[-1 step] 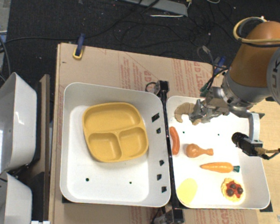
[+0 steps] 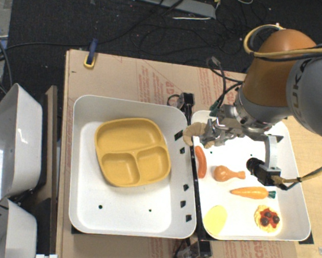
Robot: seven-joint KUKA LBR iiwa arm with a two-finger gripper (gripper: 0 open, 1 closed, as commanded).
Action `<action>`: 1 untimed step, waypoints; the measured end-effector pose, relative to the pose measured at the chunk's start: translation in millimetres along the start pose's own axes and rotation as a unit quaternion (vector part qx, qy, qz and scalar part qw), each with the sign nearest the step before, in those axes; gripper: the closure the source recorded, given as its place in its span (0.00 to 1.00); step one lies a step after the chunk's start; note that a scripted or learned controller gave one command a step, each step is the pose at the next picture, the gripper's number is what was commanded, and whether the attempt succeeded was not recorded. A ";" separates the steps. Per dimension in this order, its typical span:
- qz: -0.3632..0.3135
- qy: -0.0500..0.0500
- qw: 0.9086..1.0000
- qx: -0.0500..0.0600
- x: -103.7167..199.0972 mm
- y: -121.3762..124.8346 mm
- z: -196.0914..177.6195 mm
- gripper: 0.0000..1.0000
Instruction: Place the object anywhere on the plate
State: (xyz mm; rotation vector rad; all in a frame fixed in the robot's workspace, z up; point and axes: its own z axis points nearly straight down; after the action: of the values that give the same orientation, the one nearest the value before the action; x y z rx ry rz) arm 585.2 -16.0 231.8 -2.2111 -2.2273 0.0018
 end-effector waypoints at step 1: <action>-0.001 0.001 1.000 -0.001 63.2 -1.9 -0.5 1.00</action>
State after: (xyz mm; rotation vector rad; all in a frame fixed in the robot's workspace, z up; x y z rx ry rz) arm 582.8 47.2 232.4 -2.2090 -2.2308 -0.0020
